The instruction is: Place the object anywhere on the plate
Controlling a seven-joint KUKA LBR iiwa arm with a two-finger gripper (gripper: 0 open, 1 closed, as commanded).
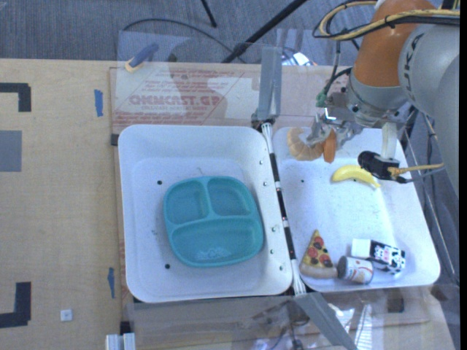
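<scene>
Hovering your hand [326, 131] over the right bin's [419, 210] far-left corner, by a tan pastry [300, 144] and carrot [330, 149]; grip state can't be told.
Teal divided plate [213, 220] sits in the left bin [139, 195]. Right bin also has a banana [354, 175], pizza slice [317, 255], can [355, 270] and cow-print carton [379, 253].

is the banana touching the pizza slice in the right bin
Apart. The camera view shows bare white bin floor between the banana near the back and the pizza slice near the front.

Plate [213, 221] lies in left bin [139, 152]; banana [355, 175] in right bin [408, 224].
</scene>
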